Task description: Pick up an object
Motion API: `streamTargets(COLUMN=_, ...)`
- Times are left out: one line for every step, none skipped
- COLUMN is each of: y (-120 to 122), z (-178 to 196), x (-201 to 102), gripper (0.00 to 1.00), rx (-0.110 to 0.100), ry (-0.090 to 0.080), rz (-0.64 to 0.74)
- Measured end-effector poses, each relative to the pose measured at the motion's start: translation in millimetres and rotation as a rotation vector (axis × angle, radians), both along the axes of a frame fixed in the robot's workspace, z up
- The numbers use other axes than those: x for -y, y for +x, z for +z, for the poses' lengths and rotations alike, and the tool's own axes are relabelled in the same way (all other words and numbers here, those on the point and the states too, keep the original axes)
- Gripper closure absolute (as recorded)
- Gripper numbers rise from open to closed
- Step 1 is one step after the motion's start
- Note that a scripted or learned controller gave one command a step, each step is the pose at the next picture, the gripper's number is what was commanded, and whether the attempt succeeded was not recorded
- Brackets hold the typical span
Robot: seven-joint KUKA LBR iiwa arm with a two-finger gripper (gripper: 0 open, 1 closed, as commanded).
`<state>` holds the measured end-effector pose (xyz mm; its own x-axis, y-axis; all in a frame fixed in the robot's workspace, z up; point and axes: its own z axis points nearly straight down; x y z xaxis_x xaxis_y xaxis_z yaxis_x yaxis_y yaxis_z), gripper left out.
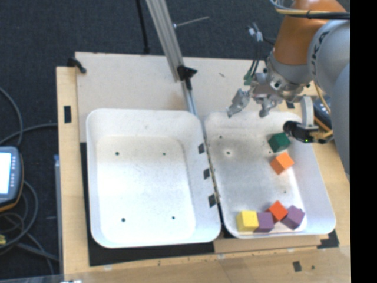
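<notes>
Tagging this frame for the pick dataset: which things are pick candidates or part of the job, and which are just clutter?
Job:
gripper, fingers apart, over the right bin's far rim
right bin
green block
orange block
yellow block
red-orange block
two purple blocks

Lying about:
left bin
metal pole
handheld screen

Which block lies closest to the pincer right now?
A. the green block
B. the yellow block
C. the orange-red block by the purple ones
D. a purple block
A: the green block lies at the far end of the right bin, just below the pincer, while the yellow and purple blocks sit along the near wall.
</notes>
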<state>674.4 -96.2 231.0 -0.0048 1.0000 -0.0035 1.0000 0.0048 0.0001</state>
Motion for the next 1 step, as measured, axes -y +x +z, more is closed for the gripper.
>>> streamTargets(y=-30.0, z=-18.2, x=80.2, gripper=0.0, rx=-0.001, ry=-0.001, rz=-0.012)
